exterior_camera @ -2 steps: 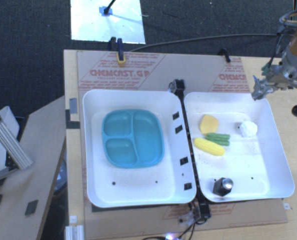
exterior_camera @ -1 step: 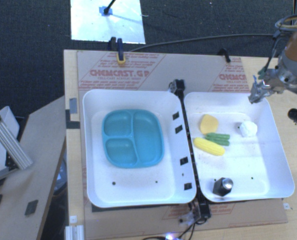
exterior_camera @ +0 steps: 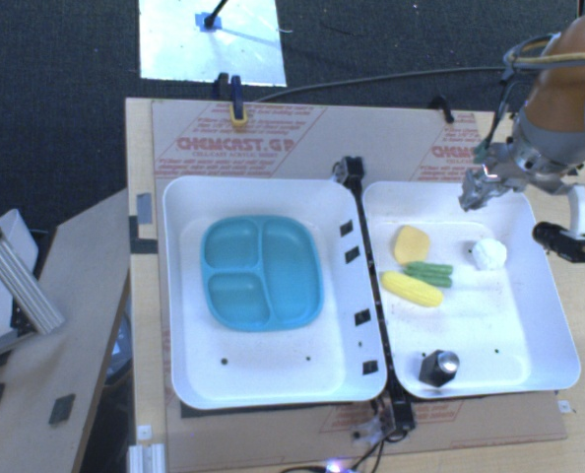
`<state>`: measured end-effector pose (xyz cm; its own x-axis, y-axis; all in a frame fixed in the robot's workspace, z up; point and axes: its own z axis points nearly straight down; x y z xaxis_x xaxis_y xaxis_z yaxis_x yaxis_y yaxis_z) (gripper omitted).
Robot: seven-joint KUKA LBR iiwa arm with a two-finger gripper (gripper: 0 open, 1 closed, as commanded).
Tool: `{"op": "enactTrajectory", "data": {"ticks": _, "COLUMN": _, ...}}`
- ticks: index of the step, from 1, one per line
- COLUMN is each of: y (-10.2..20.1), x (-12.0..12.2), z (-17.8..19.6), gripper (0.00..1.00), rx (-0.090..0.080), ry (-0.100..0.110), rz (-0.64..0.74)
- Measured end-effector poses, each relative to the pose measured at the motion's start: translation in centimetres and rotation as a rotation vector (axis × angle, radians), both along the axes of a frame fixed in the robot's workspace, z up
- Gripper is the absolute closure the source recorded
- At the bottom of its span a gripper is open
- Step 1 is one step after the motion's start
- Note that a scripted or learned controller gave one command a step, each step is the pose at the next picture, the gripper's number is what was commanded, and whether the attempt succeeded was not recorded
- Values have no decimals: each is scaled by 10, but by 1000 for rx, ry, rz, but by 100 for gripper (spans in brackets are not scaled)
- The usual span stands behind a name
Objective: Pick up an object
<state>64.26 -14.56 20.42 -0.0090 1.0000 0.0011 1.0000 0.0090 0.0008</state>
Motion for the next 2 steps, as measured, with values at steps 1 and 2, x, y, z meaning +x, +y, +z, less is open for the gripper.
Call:
{"op": "enactTrajectory", "data": {"ticks": 1, "y": 53, "x": -18, "z": 15, "gripper": 100, "rx": 0, "ry": 0, "rz": 0}}
{"op": "enactTrajectory", "data": {"ticks": 2, "y": 108, "x": -33, "z": 6, "gripper": 100, "rx": 1, "ry": 2, "rz": 0}}
